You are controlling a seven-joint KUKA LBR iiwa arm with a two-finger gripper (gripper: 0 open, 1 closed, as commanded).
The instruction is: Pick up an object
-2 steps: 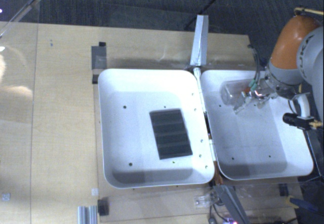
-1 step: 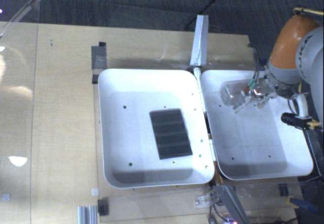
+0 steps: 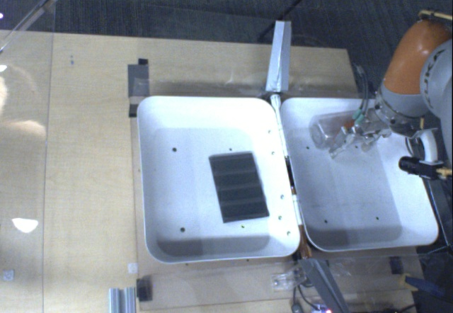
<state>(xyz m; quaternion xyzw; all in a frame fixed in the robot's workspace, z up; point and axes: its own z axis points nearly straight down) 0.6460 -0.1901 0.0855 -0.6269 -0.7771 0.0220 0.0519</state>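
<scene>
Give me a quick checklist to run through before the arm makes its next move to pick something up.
1. Something to pick is in view: ok. A dark ribbed rectangular pad lies flat in the left bin.
2. Pad free of the bin walls: ok. It sits near the middle, tilted a little, touching no wall.
3. End effector placed over the pad: not ok. It is in the upper part of the right bin, across the divide from the pad.
4. End effector holding anything: cannot tell. That part of the picture is blurred and pale.
5. Path over the shared rim: ok, as far as shown.
</scene>
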